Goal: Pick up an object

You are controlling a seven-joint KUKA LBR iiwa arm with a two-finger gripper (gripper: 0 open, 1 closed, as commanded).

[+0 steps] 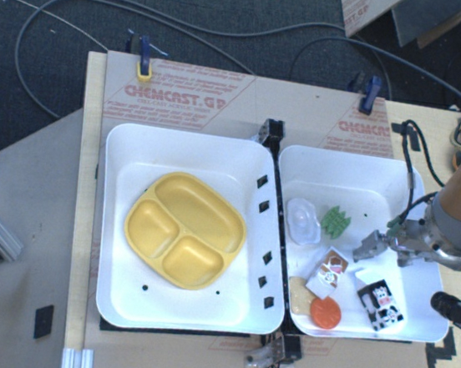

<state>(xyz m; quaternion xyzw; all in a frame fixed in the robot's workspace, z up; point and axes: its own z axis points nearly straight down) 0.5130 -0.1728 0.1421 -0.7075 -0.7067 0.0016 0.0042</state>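
The right bin holds several small objects: a clear plastic cup, a green toy, a small white box with red print, an orange disc, a tan flat piece and a black-and-white item. My gripper hangs over the right side of this bin, just right of the white box and above the black-and-white item. Nothing is visibly held in it. A yellow divided plate lies in the left bin.
The bins sit on a cardboard sheet held by two blue clamps at the far edge. A black divider with clips runs between the bins. Cables loop on the dark floor beyond.
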